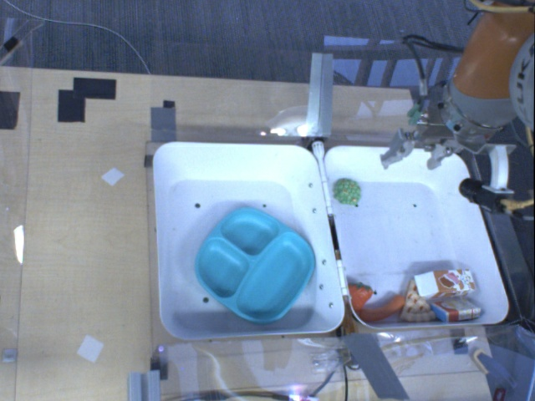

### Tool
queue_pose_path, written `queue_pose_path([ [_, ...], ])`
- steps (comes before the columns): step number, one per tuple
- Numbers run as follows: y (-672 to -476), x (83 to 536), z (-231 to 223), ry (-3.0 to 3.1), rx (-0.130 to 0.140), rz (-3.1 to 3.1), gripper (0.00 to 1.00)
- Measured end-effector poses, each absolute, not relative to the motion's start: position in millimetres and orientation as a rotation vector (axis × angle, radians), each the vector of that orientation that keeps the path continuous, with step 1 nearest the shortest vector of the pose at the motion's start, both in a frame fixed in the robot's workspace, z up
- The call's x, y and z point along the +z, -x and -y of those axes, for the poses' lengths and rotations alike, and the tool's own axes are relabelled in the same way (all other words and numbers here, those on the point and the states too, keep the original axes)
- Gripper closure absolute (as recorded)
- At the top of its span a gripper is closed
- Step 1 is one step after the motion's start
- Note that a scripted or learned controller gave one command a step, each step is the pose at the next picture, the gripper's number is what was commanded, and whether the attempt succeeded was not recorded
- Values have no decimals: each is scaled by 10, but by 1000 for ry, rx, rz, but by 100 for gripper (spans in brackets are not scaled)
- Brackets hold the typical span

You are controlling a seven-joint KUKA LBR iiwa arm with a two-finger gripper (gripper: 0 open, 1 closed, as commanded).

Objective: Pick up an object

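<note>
The counter carries two white bins, and the end effector is seen over the far rim of the right-hand bin, its two fingers spread apart with nothing between them. No grasp has been made, so every risk lies in the coming descent. The largest candidate, a blue divided plate, lies in the left-hand bin, well away from the end effector and across the ridge where the bins meet; its shallow, wide form would probably slip from a two-finger pinch unless a rim is caught. Nearer the camera than the end effector, in the front corner of its own bin, small cartons and an orange-red item are crowded against the wall, so a finger could be blocked by the rim or two things nudged at once. The small green ball lies closest, just below and to the camera's left of the fingers, near the dividing wall; being round, it could be rolled away if one finger touches first.
</note>
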State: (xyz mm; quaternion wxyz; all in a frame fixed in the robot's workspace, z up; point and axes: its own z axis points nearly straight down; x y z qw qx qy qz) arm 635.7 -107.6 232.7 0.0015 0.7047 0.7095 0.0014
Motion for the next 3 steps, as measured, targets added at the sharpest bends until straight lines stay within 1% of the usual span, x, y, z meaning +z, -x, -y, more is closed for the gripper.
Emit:
queue_pose_path([
  [1, -6025, 884, 1101, -2762, 13, -1488, 0],
  [2, -5525, 892, 1175, -2836, 14, -1337, 0],
  [3, -5403, 1359, 1902, -2886, 3, -1238, 0],
])
